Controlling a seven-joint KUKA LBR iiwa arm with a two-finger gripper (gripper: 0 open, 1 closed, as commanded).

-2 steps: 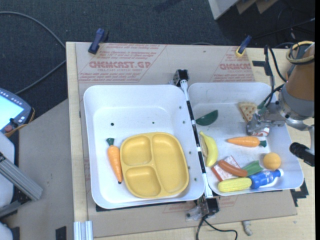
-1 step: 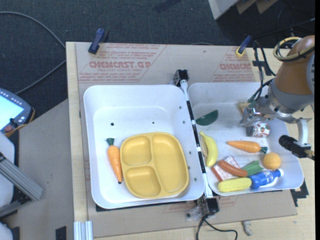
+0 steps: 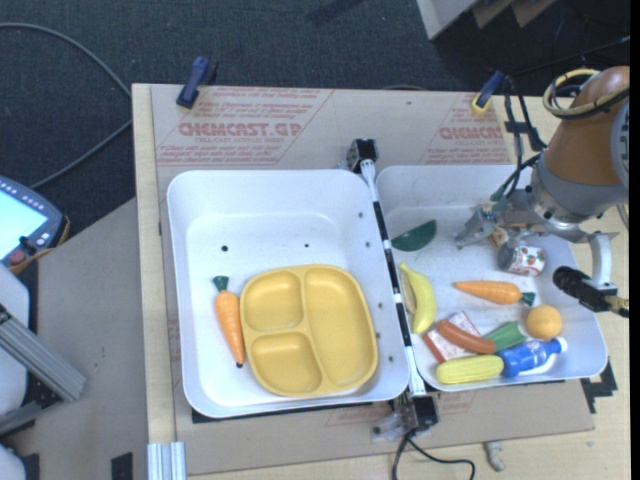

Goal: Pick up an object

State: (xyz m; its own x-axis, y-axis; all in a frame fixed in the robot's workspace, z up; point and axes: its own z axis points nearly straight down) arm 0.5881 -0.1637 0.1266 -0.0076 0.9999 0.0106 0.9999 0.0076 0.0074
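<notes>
My gripper point(image 3: 484, 236) hangs over the far part of the right bin point(image 3: 440, 190), open, with nothing between its fingers. A small white and red can point(image 3: 524, 259) lies just to its right and nearer the front. In front of that can are an orange carrot point(image 3: 490, 291), an orange fruit point(image 3: 543, 322) and a green vegetable point(image 3: 507, 334). A banana point(image 3: 420, 296) lies along the bin's left wall, with a dark green piece point(image 3: 415, 235) behind it. Along the front sit a sausage point(image 3: 463, 337), a corn cob point(image 3: 470, 370) and a blue bottle point(image 3: 528, 356).
The left bin point(image 3: 200, 218) holds a yellow divided plate point(image 3: 300, 328) and a second carrot point(image 3: 230, 318) beside it. The arm's orange and grey wrist point(image 3: 585, 148) stands over the right bin's far right corner. Blue clamps point(image 3: 195, 80) grip the board's back edge.
</notes>
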